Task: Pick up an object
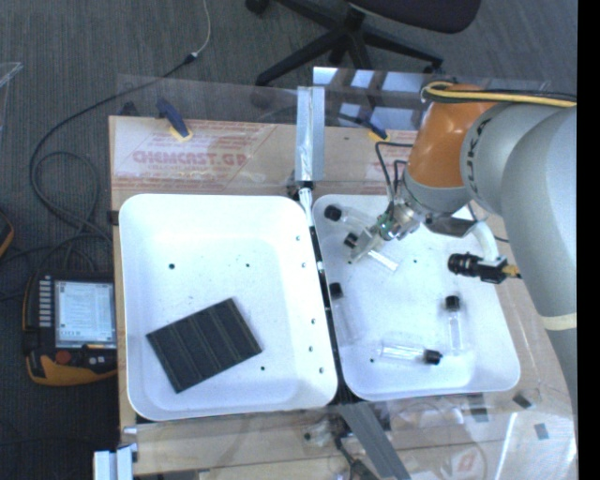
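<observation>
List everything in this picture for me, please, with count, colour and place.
left bin: one, white, bench's left half
right bin: one, white, beside it on the right
ribbed panel: one, black, flat in the left bin, near-left part
small vials: about five, clear with black caps, scattered in the right bin
board: one, brown with red lettering, under the bins
clamps: two, blue, on the board's far edge
pendant: one, grey and orange, on the floor left of the bench
chair base: one, black, beyond the bench
arm: one, grey with orange band, reaching from the right
gripper: one, metallic, over the right bin's far part
</observation>
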Action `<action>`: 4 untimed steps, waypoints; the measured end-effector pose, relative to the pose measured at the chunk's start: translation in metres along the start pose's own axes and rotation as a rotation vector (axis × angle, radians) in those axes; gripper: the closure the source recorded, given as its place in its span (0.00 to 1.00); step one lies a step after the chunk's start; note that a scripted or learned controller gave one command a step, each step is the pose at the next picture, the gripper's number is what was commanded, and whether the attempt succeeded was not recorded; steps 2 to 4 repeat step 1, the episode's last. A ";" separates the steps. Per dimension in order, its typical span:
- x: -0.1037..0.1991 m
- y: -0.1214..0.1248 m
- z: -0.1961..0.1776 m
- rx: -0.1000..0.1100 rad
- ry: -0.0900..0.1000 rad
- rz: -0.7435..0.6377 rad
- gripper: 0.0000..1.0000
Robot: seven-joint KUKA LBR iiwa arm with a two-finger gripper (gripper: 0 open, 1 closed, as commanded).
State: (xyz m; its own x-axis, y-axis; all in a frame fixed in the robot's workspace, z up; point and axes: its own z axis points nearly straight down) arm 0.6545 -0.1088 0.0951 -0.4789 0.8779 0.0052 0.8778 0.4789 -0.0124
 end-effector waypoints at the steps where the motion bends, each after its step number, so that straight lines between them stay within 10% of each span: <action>1: 0.042 0.037 -0.141 -0.014 -0.006 -0.014 1.00; 4: 0.042 0.037 -0.141 -0.014 -0.006 -0.014 1.00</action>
